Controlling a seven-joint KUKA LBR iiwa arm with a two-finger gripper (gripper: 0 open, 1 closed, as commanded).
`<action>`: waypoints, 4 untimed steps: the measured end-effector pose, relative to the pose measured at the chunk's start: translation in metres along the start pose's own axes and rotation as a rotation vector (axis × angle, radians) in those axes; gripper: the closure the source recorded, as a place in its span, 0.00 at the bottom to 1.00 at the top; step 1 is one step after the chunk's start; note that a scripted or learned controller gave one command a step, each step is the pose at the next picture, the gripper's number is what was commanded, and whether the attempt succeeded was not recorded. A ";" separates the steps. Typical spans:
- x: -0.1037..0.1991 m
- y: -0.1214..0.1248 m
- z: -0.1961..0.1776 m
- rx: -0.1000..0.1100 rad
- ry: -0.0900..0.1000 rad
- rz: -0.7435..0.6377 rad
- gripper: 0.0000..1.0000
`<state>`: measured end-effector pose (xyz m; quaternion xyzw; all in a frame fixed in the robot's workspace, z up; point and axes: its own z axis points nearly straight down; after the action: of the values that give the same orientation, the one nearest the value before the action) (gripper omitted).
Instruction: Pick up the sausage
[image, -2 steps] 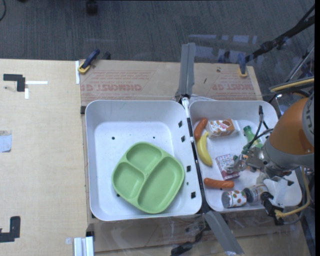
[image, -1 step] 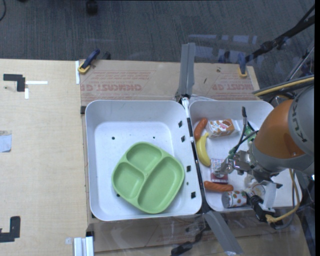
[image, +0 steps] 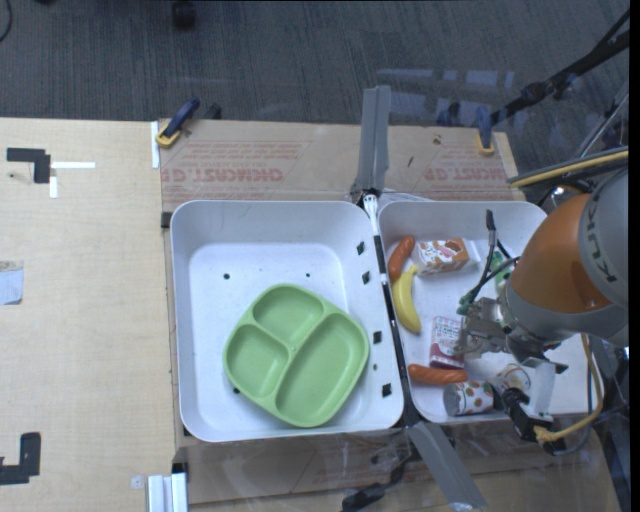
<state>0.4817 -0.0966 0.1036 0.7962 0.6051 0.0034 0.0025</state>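
**benchwatcher:** Going left to right – the wooden bench top (image: 80, 300) is on the far left, then the left bin (image: 200, 240), which holds a green plate (image: 297, 354) with three sections. The plate sits tilted toward the bin's near right corner, with nothing on it.

**gripfan22:** And the right bin (image: 520, 212)? That's where the food is, yeah?

**benchwatcher:** Yep. Up by its left wall there's a sausage (image: 400, 257), reddish-orange, lying at a slant. Just below it is a banana (image: 405, 300), running roughly along the same wall, its top end close to that sausage. Right of the sausage is a small packet (image: 442, 255) with an orange and white label.

**gripfan22:** Isn't there a second sausage?

**benchwatcher:** There is – a second sausage (image: 437, 375) lies nearly flat toward the near edge, below a red and white wrapper (image: 446, 342). A small can (image: 470, 398) lies on its side just right of it.

**gripfan22:** So where's the gripper (image: 482, 330)?

**benchwatcher:** Over the middle of the right bin, just right of the wrapper and above the second sausage. The orange band (image: 565, 262) and grey wrist crowd that spot. Can't tell if the fingers are apart or together, and I don't see either sausage between them; both are lying on the bin floor.
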 end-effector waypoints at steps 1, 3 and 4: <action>0.000 0.000 0.000 0.002 0.000 0.001 0.00; 0.033 -0.012 -0.087 0.011 -0.003 -0.251 0.00; -0.002 -0.004 -0.026 0.012 -0.002 -0.358 0.00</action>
<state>0.4768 -0.0973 0.1294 0.6756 0.7372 -0.0015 -0.0015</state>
